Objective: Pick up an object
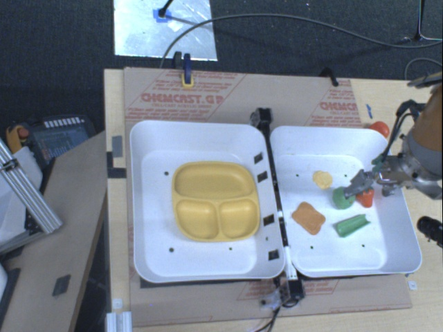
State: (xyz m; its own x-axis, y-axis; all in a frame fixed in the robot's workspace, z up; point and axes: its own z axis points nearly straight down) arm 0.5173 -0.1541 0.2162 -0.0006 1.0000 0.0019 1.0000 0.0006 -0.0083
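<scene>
The gripper (361, 187) reaches low from the right into the right bin (394, 254), whether clenched I cannot tell.

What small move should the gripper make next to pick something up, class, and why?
Probably a short descent straight down. The gripper sits in the right bin, right at the round green object and the red-orange piece, so the nearest candidates lie beside it rather than across the bin.

Place: robotics lab test cell
Table (228, 92): bare board printed CHEMCAST, two white bins (149, 206) fixed side by side
Floor: dark carpet, loose cables (297, 23), taped foil sheet (163, 16)
Left edge: aluminium extrusion (28, 192), handheld controller (52, 140)
</scene>
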